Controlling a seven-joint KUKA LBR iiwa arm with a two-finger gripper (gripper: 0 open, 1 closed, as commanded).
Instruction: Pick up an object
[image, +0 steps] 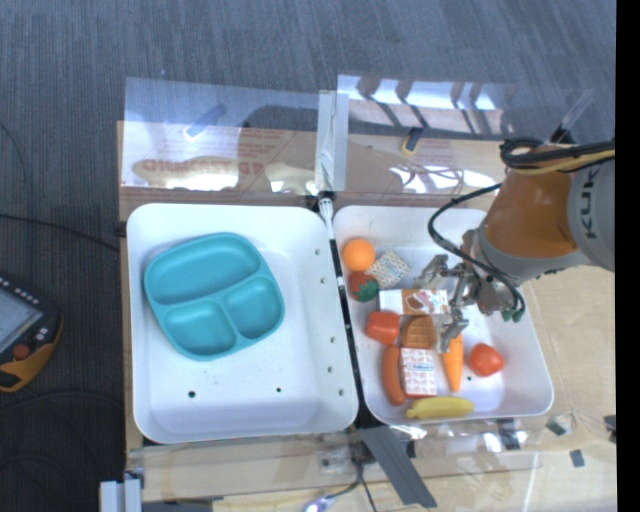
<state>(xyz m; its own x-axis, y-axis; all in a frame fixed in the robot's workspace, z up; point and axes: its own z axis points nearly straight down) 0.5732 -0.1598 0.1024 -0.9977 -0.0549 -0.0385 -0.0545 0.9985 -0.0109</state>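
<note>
Right now the arm (545, 215) reaches into the right bin (520, 395), and its gripper (452, 300) hangs low over a heap of toy food. I cannot tell how the hand is set, because it is a dark tangle against the toys. Nothing looks picked up yet.

The thing to grab seems to be in the middle of the heap, maybe the small white box (428, 300) right under the gripper. To do it well, I think the arm should go straight down on one toy, so it does not push the others away.

I count one orange ball (358, 253), one carrot (454, 362), one banana (440, 407) and one red tomato (485, 360). The left bin (300, 390) holds one blue tray (212, 294) with three parts.
</note>
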